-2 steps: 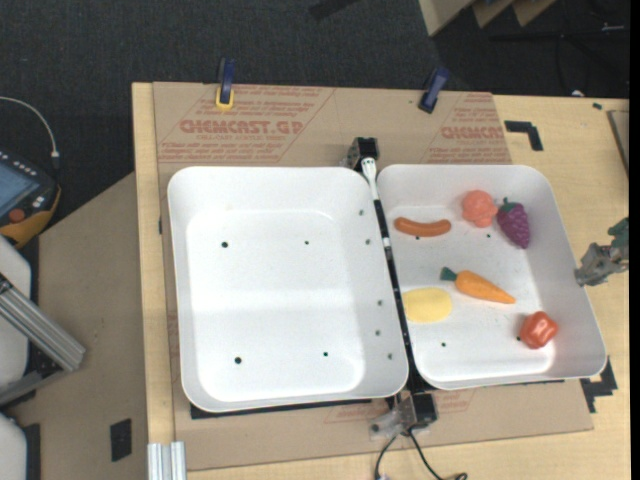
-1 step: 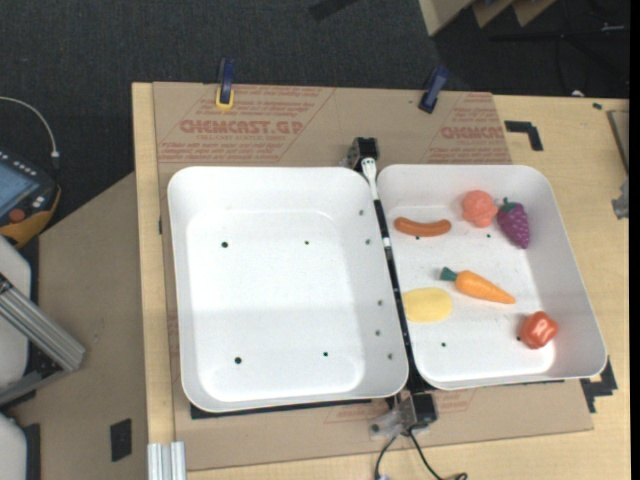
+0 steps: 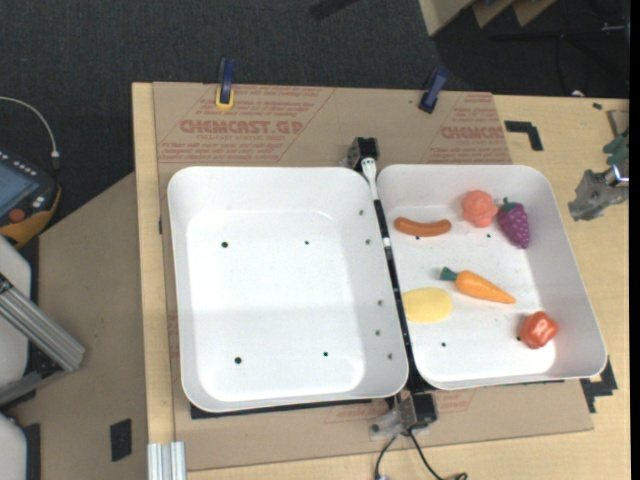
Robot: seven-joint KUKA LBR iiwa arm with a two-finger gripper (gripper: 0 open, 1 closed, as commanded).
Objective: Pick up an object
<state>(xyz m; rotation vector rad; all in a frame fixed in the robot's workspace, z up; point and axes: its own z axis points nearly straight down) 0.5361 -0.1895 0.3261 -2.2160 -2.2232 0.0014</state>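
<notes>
Two shallow white bins sit side by side on a cardboard-covered bench (image 3: 300, 118), and everything worth picking lies in the right bin (image 3: 570, 298). Taking the carrot (image 3: 480, 286) as the marker, near the middle of that bin with its green top pointing toward the left bin (image 3: 190, 268): a yellow, lemon-like piece (image 3: 428, 305) lies just beside it on the side of the divider, slightly nearer the front rim. A small sausage (image 3: 422, 228) lies beyond the carrot toward the back wall. A pink round fruit (image 3: 479, 207) sits farther back still, and a bunch of purple grapes (image 3: 515, 223) rests right against that fruit on its outer side. A red pepper (image 3: 538, 330) sits apart from the carrot, toward the front outer corner.

The gripper (image 3: 598, 190) hangs well outside the right bin, past its outer rim and level with the grapes. It is too small and blurred for me to tell how it is set, and nothing is visibly in it.
</notes>
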